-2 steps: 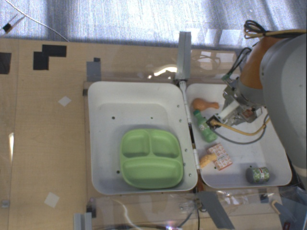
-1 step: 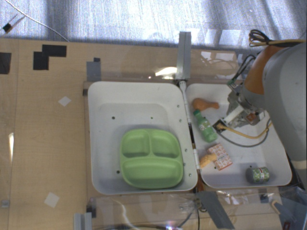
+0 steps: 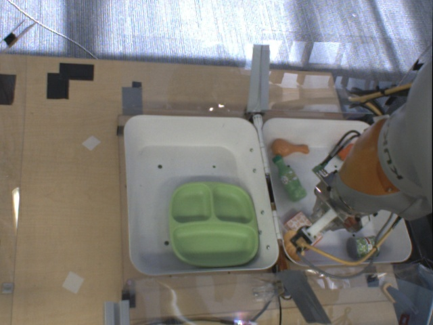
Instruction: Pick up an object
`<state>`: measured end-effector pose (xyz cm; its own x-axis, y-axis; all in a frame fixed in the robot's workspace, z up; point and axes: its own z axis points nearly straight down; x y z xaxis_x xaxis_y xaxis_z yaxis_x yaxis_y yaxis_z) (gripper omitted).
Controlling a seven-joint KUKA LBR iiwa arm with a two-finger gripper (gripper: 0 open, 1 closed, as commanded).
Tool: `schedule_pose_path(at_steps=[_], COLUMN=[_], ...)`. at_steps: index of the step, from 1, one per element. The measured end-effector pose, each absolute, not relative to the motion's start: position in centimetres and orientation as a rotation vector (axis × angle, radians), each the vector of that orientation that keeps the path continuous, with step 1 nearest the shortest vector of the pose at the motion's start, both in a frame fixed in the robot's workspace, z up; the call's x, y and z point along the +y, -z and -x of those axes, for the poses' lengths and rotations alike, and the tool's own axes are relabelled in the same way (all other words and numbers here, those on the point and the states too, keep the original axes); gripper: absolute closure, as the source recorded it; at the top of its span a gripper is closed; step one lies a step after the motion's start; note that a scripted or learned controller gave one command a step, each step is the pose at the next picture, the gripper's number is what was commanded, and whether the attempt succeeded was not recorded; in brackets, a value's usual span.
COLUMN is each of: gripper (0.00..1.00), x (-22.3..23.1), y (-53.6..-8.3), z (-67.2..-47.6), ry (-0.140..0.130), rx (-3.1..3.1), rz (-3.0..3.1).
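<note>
Two white bins sit side by side on a wooden bench [image 3: 61, 202]. The left bin [image 3: 145, 154] has one green divided plate [image 3: 213, 223] lying flat on its floor, toward the near right part.

The right bin [image 3: 318, 131] has several loose objects. An orange toy [image 3: 289, 147] is near the far left corner. A green bottle [image 3: 289, 179] lies on its side just below the toy, along the left wall, with one end almost touching it. A pink packet [image 3: 298, 220] is further toward the near end, also by the left wall. A grey-green round item [image 3: 361, 247] is close to the near rim.

The arm [image 3: 369, 164] reaches in from the right, its orange band over the middle of the right bin and its wrist tilted down and left. The gripper [image 3: 338, 214] is low over the near half of the right bin, between the pink packet and the grey-green round item and just beside the packet. Can't tell how far open it is because the wrist body hides it. No object is seen in its grasp. The bottle and orange toy are clear of the gripper.
</note>
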<state>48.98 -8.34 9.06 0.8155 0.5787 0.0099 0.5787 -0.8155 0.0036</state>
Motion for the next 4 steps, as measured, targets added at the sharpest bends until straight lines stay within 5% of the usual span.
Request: schedule_pose_path(at_steps=[1, 2, 3, 4], gripper=[1.00, 1.00, 1.00, 1.00], x=[-1.6, 2.3, 3.6, -1.6], y=[-18.5, -29.0, -22.9, -19.7], z=[-53.9, -55.6, -58.8, -64.7], ry=[-0.004, -0.004, 0.001, 0.000], rx=[1.237, 0.968, 0.863, 0.814], rz=[-2.888, -2.989, -3.021, -3.034])
